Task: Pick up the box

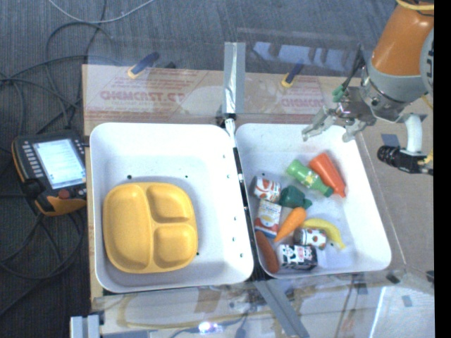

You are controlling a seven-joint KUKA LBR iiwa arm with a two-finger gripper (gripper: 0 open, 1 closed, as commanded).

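We see the gripper (330, 127) hanging over the far rim of the right bin (373, 210), its jaws spread open with nothing between them. The box (268, 216), a small orange-and-white carton, lies inside the right bin near its left wall, just beside the toy carrot (291, 224). In the left bin (127, 143) sits a yellow divided tray (150, 225)

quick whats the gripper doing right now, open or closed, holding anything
gripper: open, fingers spread, nothing between them, above the far edge of the right bin.
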